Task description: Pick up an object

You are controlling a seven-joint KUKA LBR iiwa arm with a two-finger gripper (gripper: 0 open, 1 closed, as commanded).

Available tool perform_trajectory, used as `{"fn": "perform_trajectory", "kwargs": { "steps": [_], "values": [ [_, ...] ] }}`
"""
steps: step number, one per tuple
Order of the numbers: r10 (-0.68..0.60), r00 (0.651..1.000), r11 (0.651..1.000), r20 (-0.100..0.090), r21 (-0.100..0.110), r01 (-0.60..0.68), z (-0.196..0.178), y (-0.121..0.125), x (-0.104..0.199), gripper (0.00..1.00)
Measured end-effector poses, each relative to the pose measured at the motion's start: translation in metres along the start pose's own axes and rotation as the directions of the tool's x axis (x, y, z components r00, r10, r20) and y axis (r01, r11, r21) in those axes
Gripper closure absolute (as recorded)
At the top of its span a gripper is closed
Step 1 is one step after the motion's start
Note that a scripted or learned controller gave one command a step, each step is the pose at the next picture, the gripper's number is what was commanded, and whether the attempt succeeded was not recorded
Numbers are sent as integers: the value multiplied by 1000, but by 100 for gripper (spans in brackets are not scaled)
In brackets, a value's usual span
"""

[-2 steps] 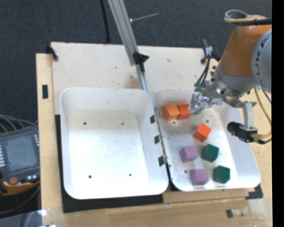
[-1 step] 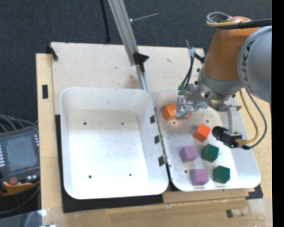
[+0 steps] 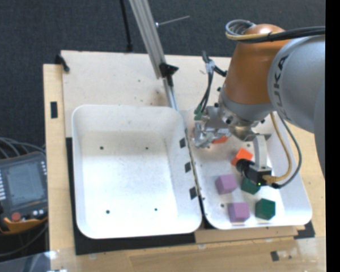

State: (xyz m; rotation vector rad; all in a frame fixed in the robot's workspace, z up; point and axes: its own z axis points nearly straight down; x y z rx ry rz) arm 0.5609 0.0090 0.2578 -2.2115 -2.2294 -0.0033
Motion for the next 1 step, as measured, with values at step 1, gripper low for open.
{"fn": "perform_trajectory", "kwargs": {
  "steps": [1],
  "values": [
    [0, 1000, 1000, 1, 1, 0, 1, -19, 56, 100]
  ]
}}
